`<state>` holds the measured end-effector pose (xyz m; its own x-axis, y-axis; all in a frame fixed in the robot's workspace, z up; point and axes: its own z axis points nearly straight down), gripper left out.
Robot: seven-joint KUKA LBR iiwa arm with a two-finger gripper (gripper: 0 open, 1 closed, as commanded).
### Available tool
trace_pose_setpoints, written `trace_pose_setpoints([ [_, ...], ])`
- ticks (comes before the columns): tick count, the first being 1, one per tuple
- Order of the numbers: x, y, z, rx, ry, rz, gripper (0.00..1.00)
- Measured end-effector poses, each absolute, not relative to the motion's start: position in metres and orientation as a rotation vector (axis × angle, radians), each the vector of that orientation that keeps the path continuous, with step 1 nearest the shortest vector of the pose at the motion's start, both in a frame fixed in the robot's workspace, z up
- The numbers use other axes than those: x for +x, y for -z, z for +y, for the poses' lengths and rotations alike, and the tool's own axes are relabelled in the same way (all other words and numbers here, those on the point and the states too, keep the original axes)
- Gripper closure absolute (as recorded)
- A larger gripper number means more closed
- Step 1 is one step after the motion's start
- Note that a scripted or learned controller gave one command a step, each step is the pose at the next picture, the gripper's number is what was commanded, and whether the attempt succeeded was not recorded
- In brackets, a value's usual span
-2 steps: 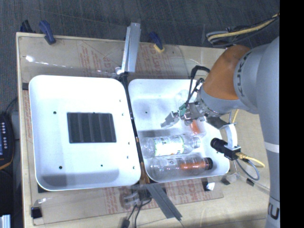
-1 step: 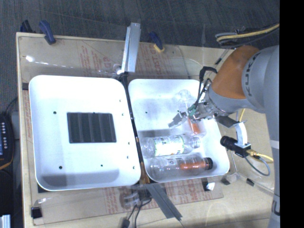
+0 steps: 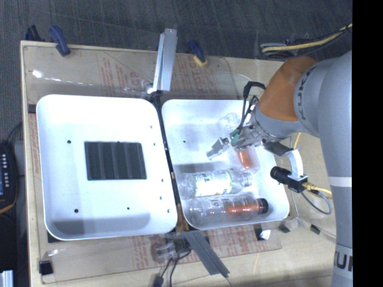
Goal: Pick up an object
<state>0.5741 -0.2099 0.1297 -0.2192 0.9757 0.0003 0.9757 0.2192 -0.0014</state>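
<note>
While my gripper [image 3: 220,146] hangs over the right bin [image 3: 191,115], I cannot tell its state. Bottles [image 3: 215,184] lie below, near the front wall: light, slick, round plastic, likely to roll, so I'd take one across its middle.

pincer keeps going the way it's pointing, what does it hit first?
Probably the white floor of the right bin. The pincer points down-left into a bare patch, just above the clear bottle. Depth is uncertain.

Two bottles [image 3: 230,197] lie in the right bin [image 3: 185,124].
</note>
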Motion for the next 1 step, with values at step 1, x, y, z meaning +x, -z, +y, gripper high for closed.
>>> trace_pose_setpoints([
  [1,0.5537,-0.1221,-0.2086,-1.964,-0.003,-2.446,0.0],
])
